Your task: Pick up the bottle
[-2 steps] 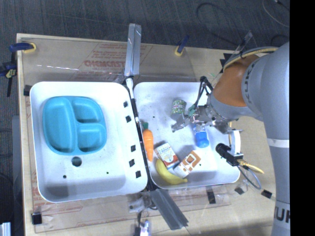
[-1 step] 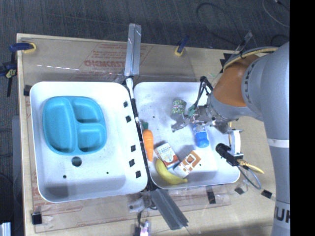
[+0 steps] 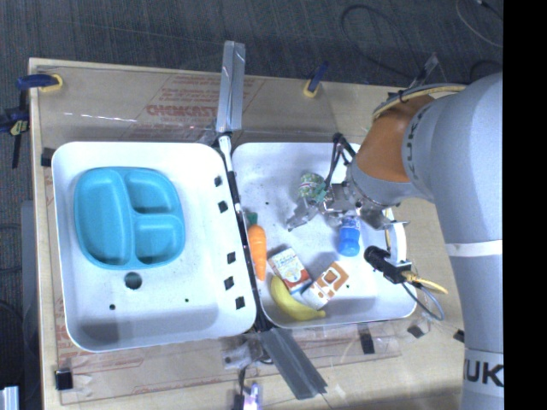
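Note:
The bottle (image 3: 348, 239) is small and blue with a pale top, and it lies in the right bin (image 3: 273, 173) near the bin's right wall. My gripper (image 3: 339, 202) hangs over the right bin directly above and behind the bottle, at the end of the grey arm with its orange band (image 3: 386, 148). The wrist hides the gripper's tips, so contact with the bottle is not visible. A crumpled clear and green wrapper (image 3: 312, 186) lies just left of the gripper.
The right bin also holds a carrot (image 3: 257, 250), a banana (image 3: 296, 302) and two small cartons (image 3: 290, 266) (image 3: 329, 282) along its front. The left bin (image 3: 77, 314) holds a blue divided tray (image 3: 128, 216) and a small dark object (image 3: 132, 282).

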`<state>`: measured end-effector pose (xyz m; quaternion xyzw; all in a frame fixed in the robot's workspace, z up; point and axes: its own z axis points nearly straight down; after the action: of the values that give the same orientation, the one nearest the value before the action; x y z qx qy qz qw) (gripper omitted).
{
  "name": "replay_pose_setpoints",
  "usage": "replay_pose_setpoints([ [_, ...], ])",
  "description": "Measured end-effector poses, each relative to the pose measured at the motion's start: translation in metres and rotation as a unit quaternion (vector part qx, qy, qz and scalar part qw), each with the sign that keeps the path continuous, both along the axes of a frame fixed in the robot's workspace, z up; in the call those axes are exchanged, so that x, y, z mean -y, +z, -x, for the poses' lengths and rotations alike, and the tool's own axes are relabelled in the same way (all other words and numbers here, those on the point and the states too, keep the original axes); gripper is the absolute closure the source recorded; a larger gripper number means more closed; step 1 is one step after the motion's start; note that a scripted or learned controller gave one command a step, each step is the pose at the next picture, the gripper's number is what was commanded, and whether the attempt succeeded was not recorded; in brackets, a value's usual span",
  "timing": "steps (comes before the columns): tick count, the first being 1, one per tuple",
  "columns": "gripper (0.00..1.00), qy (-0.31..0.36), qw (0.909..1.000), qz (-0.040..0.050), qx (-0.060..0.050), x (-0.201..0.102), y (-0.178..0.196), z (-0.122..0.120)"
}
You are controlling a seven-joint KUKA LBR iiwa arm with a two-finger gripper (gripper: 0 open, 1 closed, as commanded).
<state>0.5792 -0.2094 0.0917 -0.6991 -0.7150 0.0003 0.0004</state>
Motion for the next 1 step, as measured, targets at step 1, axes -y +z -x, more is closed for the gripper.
replay_pose_setpoints([
  [1,0.00,0.072,0.9974,-0.0006,-0.001,0.0006,0.0473,0.0509],
])
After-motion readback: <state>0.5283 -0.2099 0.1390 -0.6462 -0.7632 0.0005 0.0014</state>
